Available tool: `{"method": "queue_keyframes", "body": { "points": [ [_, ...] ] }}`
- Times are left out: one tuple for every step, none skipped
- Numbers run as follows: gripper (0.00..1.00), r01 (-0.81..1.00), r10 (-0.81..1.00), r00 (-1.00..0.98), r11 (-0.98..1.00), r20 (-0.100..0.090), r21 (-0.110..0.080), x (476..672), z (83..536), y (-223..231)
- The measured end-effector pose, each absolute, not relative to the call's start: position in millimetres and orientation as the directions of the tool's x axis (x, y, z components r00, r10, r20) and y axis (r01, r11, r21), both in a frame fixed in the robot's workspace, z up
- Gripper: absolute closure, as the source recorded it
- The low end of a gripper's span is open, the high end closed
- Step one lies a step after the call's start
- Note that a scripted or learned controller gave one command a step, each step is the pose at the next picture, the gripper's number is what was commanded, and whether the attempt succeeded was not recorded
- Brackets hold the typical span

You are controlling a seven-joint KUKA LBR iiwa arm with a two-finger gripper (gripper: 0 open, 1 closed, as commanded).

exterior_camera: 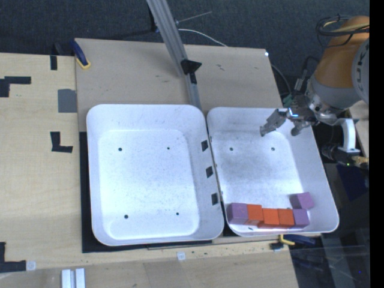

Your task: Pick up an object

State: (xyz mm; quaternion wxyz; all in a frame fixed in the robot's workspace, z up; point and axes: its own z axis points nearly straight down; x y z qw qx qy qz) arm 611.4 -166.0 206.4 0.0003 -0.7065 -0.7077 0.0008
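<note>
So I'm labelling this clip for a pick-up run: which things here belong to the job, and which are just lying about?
Job:
- gripper, over the right bin's far end
- purple blocks and orange blocks, along the right bin's near edge
- right bin

Lying about:
- left bin
- metal bar
- black tape marks
- blue clamp

Blocks for my pick: purple block [239, 212], two orange blocks [254, 213] [278, 217], two more purple blocks [302, 201] [301, 218]; all lying flat, huddled touching along the right bin's [252, 161] near wall
</note>
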Motion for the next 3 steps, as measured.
{"method": "queue_keyframes", "body": {
  "points": [
    [0.0,1.0,1.0,-0.005,0.005,0.004,-0.009,588.2,143.8,-103.4],
    [0.0,1.0,1.0,-0.01,0.01,0.0,0.008,667.9,195.3,-24.7],
    [0.0,1.0,1.0,-0.009,0.009,0.003,0.0,681.3,191.8,68.6]
  ]
}}
